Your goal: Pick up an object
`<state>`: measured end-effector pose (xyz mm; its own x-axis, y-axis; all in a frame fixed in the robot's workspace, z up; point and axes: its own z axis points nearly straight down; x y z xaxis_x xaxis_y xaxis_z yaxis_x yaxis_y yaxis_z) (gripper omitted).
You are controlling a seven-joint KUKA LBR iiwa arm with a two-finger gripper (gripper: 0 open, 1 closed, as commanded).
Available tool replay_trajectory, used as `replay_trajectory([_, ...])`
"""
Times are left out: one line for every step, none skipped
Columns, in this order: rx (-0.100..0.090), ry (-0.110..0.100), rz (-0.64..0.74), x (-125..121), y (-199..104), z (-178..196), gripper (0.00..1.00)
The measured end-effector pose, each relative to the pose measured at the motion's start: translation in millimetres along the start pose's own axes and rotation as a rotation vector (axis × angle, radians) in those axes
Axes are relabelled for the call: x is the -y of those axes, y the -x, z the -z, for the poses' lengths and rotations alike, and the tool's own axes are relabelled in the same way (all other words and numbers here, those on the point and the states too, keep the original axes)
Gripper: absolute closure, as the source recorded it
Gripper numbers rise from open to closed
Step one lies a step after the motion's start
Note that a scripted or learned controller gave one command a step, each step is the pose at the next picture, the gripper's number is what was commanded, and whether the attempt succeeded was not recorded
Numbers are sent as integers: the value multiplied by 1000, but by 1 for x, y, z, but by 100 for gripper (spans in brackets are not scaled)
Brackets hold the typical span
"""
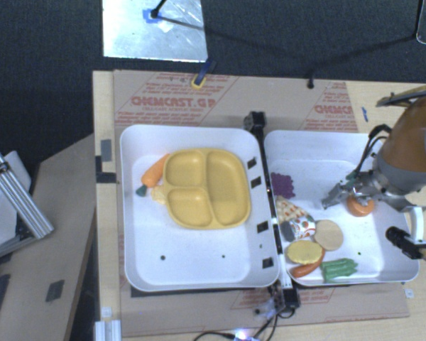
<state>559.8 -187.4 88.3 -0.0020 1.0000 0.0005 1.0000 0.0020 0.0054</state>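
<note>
While toys crowd its left edge, the right bin [319,155] stays bare around the gripper [348,196], spread wide.

"CHEMCAST GP" in red on brown sheet [172,99] under bins (upside down, repeated).

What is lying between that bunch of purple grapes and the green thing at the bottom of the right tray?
In the camera view, a pizza slice, a spotted cup, a tan disc and a yellow round lie between grapes and green vegetable.

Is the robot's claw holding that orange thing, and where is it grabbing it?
It cannot be told. The gripper sits right at the orange object in the right bin, but any hold is hidden.
</note>
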Motion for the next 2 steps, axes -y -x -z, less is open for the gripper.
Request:
replay_trajectory([12, 13, -1, -3, 4, 13, 100])
replay_trajectory([3, 0, -1, 2, 12, 66, 100])
